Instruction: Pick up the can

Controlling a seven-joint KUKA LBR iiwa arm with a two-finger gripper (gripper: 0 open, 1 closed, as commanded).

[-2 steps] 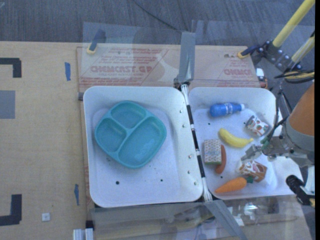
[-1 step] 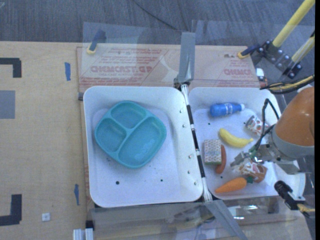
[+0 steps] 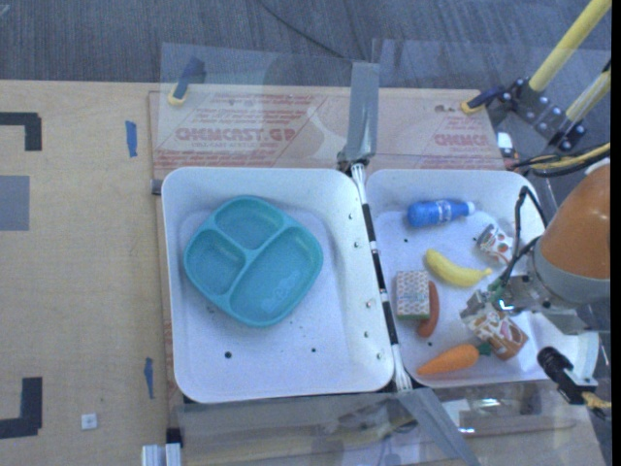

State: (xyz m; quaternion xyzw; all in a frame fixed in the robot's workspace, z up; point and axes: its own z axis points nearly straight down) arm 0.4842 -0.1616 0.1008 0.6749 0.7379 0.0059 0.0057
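A small can (image 3: 502, 337) with an orange and white label lies on its side near the front right corner of the right bin (image 3: 388, 212). My gripper (image 3: 488, 306) hangs just above and behind it, over the bin's right part, with the orange-banded wrist (image 3: 580, 241) rising to the right. The gripper partly covers the can's upper end. I see nothing lifted off the bin floor.
The right bin also holds a blue bottle (image 3: 438, 212), a yellow banana (image 3: 456, 270), a checked block (image 3: 412, 293), a red sausage (image 3: 429, 315), a carrot (image 3: 448, 360) and a small printed packet (image 3: 495, 244). A teal divided plate (image 3: 253, 260) lies in the left bin (image 3: 194, 357).
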